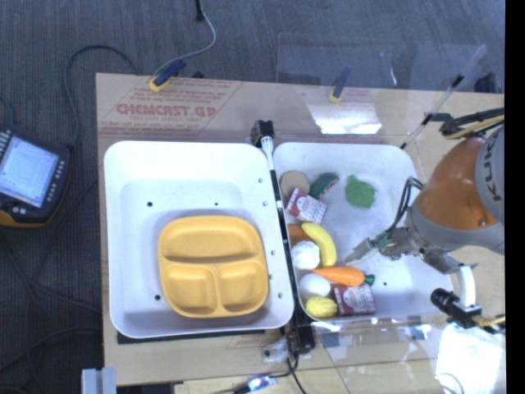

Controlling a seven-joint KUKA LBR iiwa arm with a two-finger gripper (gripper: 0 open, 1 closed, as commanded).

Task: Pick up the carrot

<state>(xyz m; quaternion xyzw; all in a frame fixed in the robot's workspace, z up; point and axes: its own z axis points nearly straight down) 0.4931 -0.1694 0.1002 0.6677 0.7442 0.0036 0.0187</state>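
Observation:
The carrot [339,276] is orange with a small green top at its right end. It lies flat near the front of the right bin [394,158], between a banana [320,243] and a red packet [354,300]. My gripper [365,251] reaches in from the right at a slant. Its tip hangs just above and to the right of the carrot's green end. Nothing is seen held in it. The grey and orange arm [459,208] covers the bin's right side.
The right bin's left side is crowded: a white egg-like item [306,255], another [313,286], a lemon [321,306], a red pouch [310,210] and green broccoli [359,191]. A yellow divided tray [213,265] lies in the left bin [131,167].

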